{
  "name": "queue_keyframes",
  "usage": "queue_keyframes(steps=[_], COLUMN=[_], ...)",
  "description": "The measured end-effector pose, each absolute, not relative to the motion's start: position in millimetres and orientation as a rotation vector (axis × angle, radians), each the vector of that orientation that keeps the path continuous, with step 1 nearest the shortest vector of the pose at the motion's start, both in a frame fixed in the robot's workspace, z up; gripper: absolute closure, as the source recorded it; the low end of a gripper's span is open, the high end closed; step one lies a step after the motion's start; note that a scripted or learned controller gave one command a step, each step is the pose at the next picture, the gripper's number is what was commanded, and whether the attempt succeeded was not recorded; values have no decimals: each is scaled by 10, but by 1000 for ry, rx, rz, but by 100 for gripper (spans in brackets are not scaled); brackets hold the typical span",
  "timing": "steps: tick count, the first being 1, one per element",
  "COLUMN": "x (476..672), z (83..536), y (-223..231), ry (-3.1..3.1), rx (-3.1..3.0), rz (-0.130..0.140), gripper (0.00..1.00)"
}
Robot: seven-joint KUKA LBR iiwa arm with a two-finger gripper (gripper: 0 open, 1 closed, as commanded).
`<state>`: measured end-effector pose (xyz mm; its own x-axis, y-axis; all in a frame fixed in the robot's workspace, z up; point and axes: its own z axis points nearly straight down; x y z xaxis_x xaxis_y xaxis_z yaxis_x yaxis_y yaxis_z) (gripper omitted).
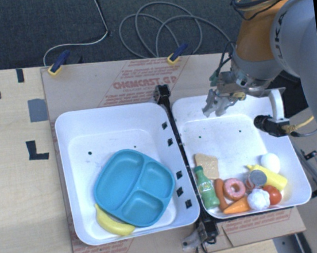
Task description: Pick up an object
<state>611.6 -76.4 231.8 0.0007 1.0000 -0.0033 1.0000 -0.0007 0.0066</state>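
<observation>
Two-finger gripper: over far edge of the right white bin, fingers slightly spread, nothing between them.
Right bin, near end: green plastic bottle, tan toast slice, pink ring doughnut, orange carrot, white egg, yellow piece.
Left white bin: blue divided plastic plate overlapping a yellow banana.
</observation>
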Motion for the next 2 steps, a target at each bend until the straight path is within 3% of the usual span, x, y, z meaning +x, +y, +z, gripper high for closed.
queue_keyframes(steps=[1, 2], x=[5911, 5913], z=[2212, 2259], y=[-221, 285], ry=[2228, 2229], rx=[2218, 2216], rz=[-2, 0], gripper=[100, 100])
